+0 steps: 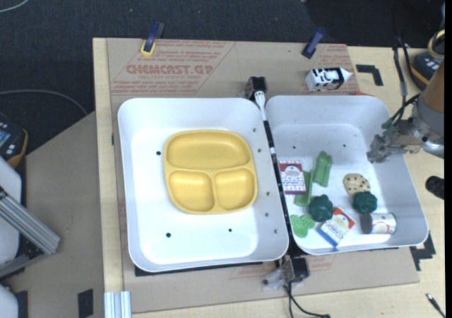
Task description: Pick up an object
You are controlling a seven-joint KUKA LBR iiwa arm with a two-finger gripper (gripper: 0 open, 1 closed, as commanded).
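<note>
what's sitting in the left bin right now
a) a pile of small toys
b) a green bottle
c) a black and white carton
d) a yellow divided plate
d: the yellow divided plate lies alone in the left bin, while the small items, such as the green bottle, crowd the right bin.
</note>
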